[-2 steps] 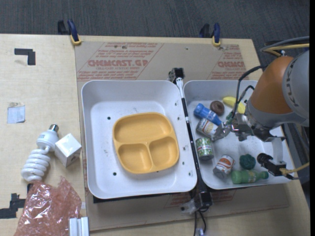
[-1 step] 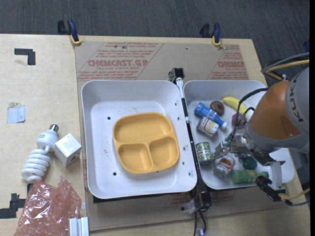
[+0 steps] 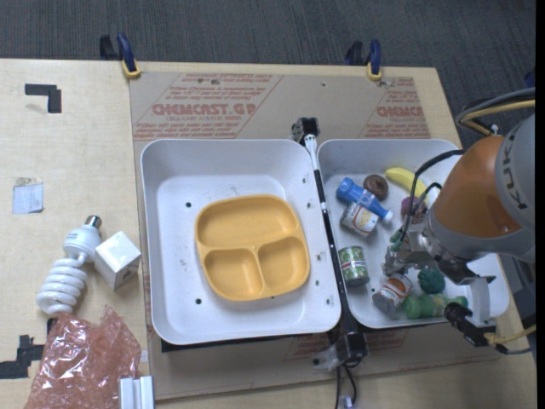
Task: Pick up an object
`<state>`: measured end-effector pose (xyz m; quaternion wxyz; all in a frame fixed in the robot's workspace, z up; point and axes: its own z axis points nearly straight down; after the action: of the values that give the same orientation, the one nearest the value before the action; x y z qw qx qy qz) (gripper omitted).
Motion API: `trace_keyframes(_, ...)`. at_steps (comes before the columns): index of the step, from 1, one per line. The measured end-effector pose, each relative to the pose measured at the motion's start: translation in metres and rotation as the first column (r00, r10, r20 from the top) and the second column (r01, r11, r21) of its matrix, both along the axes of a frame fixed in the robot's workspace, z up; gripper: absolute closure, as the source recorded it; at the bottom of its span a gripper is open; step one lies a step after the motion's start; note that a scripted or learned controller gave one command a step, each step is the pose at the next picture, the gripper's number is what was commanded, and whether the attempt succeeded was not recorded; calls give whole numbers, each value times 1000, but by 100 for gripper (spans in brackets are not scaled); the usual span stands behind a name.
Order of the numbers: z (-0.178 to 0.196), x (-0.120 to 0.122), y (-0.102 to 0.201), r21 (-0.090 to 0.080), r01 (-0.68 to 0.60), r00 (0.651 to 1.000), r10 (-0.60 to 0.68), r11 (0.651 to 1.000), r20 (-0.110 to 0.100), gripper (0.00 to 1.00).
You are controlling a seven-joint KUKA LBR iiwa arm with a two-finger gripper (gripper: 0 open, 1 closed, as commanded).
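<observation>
White plastic of the right bin (image 3: 336,156) holds a crowded jumble, so the tool (image 3: 407,258) hangs low among small cans, hunting one. I cannot tell its state; the yellow tray (image 3: 253,247) lies apart in the left bin (image 3: 162,220).

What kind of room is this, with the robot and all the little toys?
Probably a robot lab or workshop. A robot arm reaches over two white bins on a bench; clamps pin down a board, and small toy-like items lie in the right bin.

Floor: dark grey carpet (image 3: 255,11) at 12 o'clock.
Tabletop: pale wood (image 3: 64,143), from 9 o'clock across.
Sheet: brown printed board (image 3: 213,100) clamped by blue clips (image 3: 126,54) at top.
</observation>
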<state>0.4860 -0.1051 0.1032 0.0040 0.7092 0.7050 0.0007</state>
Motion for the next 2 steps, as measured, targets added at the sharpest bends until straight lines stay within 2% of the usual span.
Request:
trace_keyframes(1, 89, -8, 66, 4, -7, 1000, 7, 1000, -6, 100)
trace_keyframes(2, 89, -8, 66, 4, -7, 1000, 7, 1000, -6, 0)
